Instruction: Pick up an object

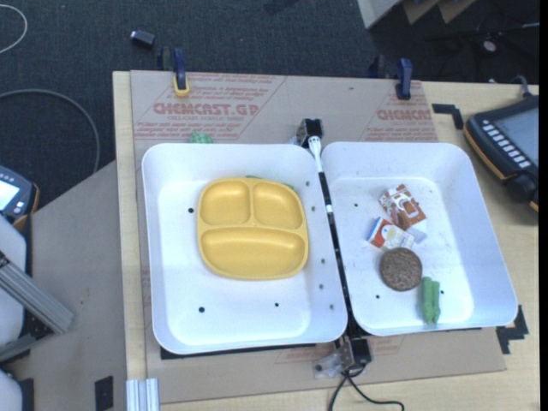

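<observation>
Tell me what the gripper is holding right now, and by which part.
Cannot be told. The brown disc, green piece and two packets lie loose in the right bin; the yellow tray sits in the left bin.

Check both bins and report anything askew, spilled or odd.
Nothing is spilled or visibly damaged. The yellow divided plate lies flat in the left bin. In the right bin two snack packets lie tilted and overlapping, beside a brown round cookie and a green piece.

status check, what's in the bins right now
Left bin: yellow divided plate, untouched. Right bin: two snack packets, brown cookie, green pickle, clustered close. Nothing lifted yet.
</observation>
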`<action>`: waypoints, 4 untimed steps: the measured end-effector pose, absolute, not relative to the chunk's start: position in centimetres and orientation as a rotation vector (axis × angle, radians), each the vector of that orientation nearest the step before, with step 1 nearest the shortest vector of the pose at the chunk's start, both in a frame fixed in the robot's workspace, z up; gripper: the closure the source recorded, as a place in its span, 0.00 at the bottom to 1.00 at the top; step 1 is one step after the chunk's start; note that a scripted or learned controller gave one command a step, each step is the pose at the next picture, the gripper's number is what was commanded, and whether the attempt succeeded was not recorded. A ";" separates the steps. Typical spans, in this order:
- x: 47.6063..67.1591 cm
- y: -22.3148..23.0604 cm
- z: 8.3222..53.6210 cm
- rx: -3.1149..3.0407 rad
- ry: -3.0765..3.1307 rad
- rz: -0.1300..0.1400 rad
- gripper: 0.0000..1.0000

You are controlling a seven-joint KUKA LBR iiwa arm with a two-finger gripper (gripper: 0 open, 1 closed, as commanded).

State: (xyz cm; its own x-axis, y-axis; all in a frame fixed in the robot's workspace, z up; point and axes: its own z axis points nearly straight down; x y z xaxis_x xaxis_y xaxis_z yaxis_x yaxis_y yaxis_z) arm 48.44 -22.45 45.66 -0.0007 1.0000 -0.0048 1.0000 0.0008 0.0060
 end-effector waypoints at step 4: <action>48.2 -22.5 43.7 2.208 2.212 0.004 1.00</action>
